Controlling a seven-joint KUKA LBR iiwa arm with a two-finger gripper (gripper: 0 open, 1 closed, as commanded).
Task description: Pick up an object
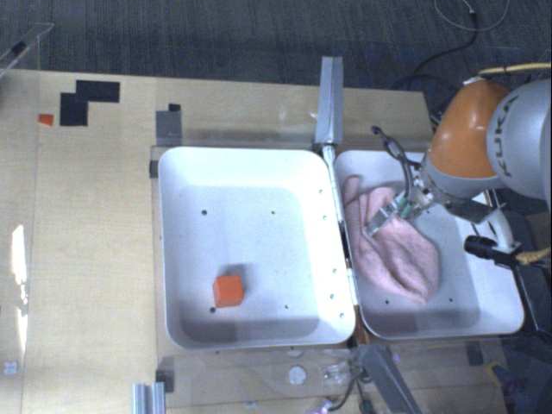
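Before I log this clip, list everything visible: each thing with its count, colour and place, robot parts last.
shallow white plastic bins: two, white, side by side on the bench
small orange block: one, orange, lower left part of the left bin
crumpled pink cloth: one, pink, in the right bin
black patches: several, black, bench's far left
grey arm with orange band: one, reaching from the right
gripper: one, over the cloth's upper part

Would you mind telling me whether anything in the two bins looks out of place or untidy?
Only the pink cloth in the right bin: it lies crumpled, bunched against the left wall.
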